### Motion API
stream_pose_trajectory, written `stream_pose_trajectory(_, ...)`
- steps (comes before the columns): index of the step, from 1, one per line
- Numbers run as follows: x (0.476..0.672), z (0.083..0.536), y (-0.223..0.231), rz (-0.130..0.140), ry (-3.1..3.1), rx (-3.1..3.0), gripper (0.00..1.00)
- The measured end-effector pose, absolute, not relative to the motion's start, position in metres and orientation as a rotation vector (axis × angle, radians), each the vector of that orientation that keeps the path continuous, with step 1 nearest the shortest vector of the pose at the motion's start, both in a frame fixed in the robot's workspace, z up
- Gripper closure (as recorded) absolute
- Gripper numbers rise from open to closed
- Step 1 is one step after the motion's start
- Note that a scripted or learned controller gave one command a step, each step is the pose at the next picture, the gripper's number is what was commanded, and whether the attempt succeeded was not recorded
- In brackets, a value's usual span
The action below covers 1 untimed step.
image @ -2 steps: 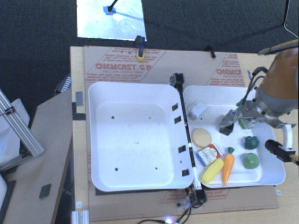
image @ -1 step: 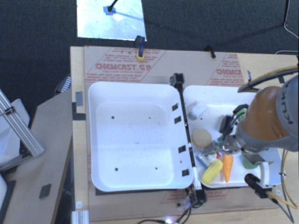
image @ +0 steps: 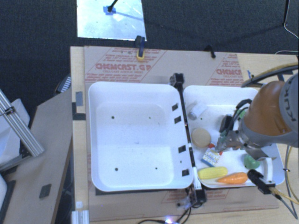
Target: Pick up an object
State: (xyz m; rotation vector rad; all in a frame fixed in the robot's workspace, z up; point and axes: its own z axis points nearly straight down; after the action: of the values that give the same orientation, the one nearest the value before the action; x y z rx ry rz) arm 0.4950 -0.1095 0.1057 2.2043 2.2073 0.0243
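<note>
Objects for the pick all lie in the right bin [image: 219, 90], with the gripper [image: 223, 143] low among them.

Nearest you, along the near wall: a yellow corn cob [image: 213, 173] and an orange carrot [image: 232, 178] end to end, likely rolled there against the rim. A green piece [image: 251, 162] sits to their right, partly under the arm [image: 268, 118]. Just beyond, a small blue-and-white packet [image: 211, 158] lies just beside the gripper, and a tan ball [image: 201, 137] rests to its left near the divider. Farther still, a pale clear item [image: 198, 110] sits toward the far left corner. You cannot tell from this slant how the hand is set, and nothing is visibly held. Left bin [image: 135, 134] sits alongside.
</note>
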Motion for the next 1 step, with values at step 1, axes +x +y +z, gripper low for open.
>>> stream_pose_trajectory(1, 0.5223, 0.353, -0.0986, 0.019, 2.218, 2.202, 1.0)
